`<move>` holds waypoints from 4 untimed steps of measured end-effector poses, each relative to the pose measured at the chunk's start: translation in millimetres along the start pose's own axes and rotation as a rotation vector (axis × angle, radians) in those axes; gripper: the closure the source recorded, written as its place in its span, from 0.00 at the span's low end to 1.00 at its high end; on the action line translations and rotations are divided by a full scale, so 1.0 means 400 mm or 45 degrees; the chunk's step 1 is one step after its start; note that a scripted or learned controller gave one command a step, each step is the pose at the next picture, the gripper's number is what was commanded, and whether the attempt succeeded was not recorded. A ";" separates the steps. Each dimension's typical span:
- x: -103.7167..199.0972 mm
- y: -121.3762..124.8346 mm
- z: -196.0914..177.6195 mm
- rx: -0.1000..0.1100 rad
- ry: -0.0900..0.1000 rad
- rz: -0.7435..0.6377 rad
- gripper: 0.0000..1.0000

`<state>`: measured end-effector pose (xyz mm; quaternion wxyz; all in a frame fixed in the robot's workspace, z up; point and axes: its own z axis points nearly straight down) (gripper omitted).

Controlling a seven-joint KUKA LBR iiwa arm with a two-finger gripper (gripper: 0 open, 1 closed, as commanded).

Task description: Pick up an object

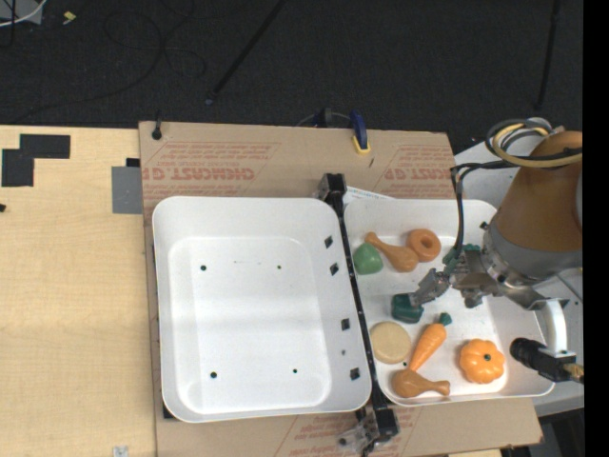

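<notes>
White plastic formed both bins; the left bin filled the middle of the frame, and the right bin at lower right held all the toys. Nearest the bottom edge lay a tan drumstick, with an orange pumpkin just to its right. Above these, a carrot lay tilted, touching a cream round disc on its left. A dark green piece sat directly above the disc. The gripper hung just beside that green piece, its fingers spread apart with nothing between them. Farther up lay a green rounded toy, a second tan drumstick and an orange doughnut. Brown cardboard lay beneath both bins.
</notes>
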<state>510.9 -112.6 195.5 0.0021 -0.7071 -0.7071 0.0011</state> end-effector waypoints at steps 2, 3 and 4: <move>0.057 0.061 0.244 0.000 0.000 0.011 1.00; 0.213 0.159 0.006 -0.015 0.000 -0.009 1.00; 0.327 0.265 -0.087 -0.010 0.000 -0.007 1.00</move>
